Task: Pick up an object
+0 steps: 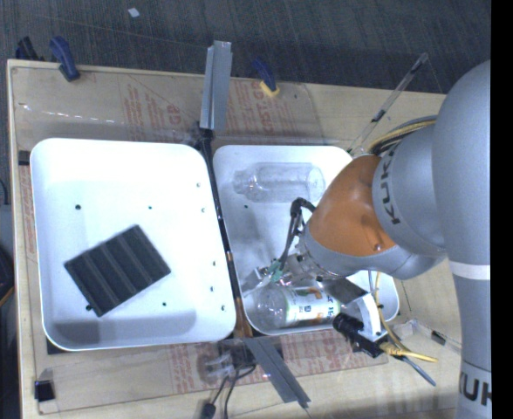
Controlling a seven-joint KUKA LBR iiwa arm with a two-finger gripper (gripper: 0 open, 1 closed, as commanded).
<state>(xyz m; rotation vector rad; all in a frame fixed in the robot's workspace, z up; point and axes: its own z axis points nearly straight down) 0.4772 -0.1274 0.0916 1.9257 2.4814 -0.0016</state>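
Bottles are what I have to choose from in the right bin (239,234): one clear plastic bottle (278,182) lies on its side toward twelve o'clock, and a second bottle with a white label (298,307) lies on its side at the six o'clock end, close against the rim. My arm (387,216) hangs over the middle of that bin with the hand (284,271) low, just above or touching the labelled bottle; the wrist hides too much for me to tell how the hand stands, and I cannot see anything gripped.

Both bottles look empty, so I judge them very light and thin-walled. Such a bottle will dent under a hard squeeze and can squirt out sideways, since the plastic is smooth and the body round. It will also roll if nudged off-centre. I would take the labelled one across its body, at the paper label, where the surface should offer more friction than bare plastic, with the squeeze running across the long axis. The rim beside it leaves little room on that side, which I count as the main risk.

In the left bin (56,160) a dark ribbed flat panel (117,270) lies at about seven o'clock; it looks stiff and too flat to grip easily.
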